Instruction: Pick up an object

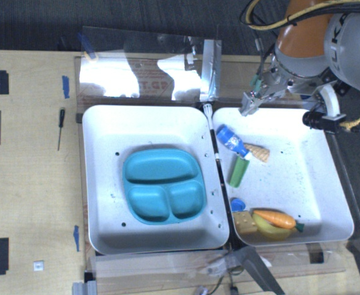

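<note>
Several small things lay crowded along the left wall of the right bin (318, 165), so a descent there risked, I judged, striking that wall or pinching two at once. Nearest the gripper (250, 105), whose opening I could not tell, lay a blue-and-white bottle (230, 138), slanted, just beside a green block (238, 171).

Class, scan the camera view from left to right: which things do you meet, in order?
Screwdriver → blue divided tray → green block → carrot → gripper overlaps these in order, so omitted.
</note>
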Controlling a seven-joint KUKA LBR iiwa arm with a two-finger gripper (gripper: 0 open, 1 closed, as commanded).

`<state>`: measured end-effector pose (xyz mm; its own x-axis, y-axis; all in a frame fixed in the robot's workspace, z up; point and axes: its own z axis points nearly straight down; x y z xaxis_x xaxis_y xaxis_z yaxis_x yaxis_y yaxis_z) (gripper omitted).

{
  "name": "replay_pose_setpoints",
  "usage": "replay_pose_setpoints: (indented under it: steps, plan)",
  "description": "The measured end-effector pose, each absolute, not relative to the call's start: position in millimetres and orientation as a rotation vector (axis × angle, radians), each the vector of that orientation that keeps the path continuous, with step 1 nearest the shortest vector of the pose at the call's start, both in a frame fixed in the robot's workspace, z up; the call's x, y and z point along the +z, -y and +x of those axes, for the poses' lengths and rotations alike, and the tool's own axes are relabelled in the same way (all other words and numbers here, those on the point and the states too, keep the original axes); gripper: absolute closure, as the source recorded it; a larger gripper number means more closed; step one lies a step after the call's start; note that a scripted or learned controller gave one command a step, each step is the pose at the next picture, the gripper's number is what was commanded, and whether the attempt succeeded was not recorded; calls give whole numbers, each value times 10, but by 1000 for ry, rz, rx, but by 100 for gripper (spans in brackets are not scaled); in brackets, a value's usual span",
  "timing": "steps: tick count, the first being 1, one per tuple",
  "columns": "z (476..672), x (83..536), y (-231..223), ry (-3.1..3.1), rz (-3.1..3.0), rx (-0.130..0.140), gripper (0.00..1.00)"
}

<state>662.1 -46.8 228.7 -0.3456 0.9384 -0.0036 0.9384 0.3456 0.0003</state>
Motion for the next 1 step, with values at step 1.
replay_pose_setpoints:
  steps: [1]
  plan:
    - [6621, 2467, 1260, -2715, 1569, -1, 100]
